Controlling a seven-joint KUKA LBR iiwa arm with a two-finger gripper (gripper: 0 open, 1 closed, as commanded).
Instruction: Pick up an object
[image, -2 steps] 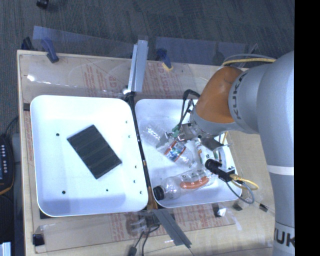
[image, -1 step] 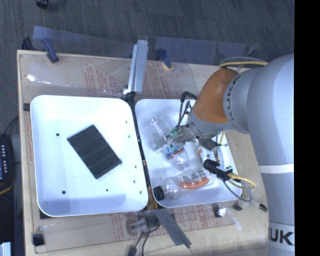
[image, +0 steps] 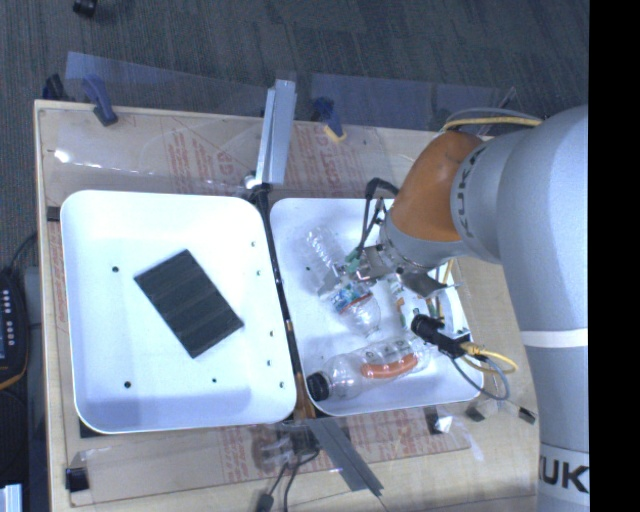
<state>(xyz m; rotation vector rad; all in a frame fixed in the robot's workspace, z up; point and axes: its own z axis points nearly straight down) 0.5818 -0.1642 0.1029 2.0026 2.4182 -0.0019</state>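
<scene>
A dark grey ribbed slab (image: 188, 301) lies flat in the left bin (image: 80, 300), tilted diagonally. In the right bin (image: 300, 225) lie clear plastic items: a crumpled clear bottle (image: 322, 250) near the top, another clear piece with a coloured label (image: 357, 302) in the middle, and a clear bottle with a black cap and an orange part inside (image: 370, 368) along the front wall. My gripper (image: 368, 263) is down in the right bin, over the middle clear piece. The wrist covers its fingers.
A grey metal bar (image: 274, 130) stands upright at the back between the bins. A black and yellow cable (image: 455, 347) runs along the right bin's right side. Blue clamps (image: 98, 100) hold the clear sheet at the bench's back edge.
</scene>
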